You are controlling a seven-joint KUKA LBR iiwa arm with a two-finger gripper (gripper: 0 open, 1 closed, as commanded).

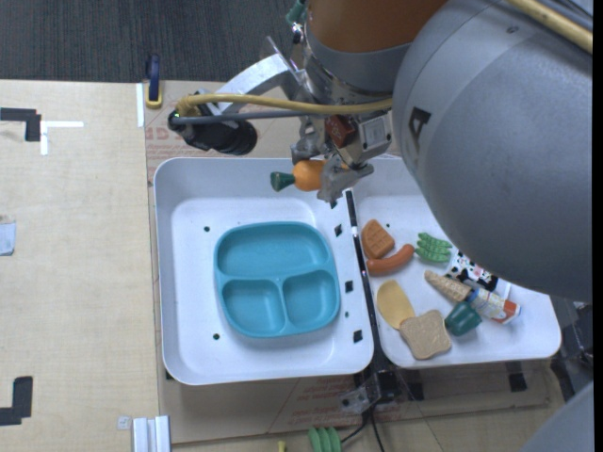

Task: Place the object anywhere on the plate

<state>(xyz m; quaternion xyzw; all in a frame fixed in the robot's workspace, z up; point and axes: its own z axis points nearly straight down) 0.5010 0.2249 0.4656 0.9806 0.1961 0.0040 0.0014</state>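
From my seat I see the grey arm (499, 121) sweeping in from the right and filling the upper right of the view, its orange band (377, 8) sitting just above the wrist. The wrist points downward over the back edge of the bins, near the seam between them, with a yellow hose (273, 107) running leftward from it to a black cylinder (215, 135).

The gripper (325, 175) hangs below the wrist, and its fingers are clamped on a toy carrot (300, 176), orange with a green tip pointing left. The carrot sits between the fingers, lifted above the rear of the left bin (179, 281), behind the blue plate (276, 278) and not touching it.

The plate has three compartments and lies in the middle of the left bin. The right bin (528, 337) holds a scatter of toy food: a waffle-like orange piece (378, 238), a sausage (390, 260) just below it, a green bunch (434, 248) to its right, a yellow slice (396, 301), a slice of toast (425, 335), an ice-cream cone (447, 285) and a teal piece (463, 319), all near one another.

Both bins rest on a pale wooden bench (75, 281) bearing black markers. Beyond the bench, dark carpet (141, 17) runs along the top of the view.
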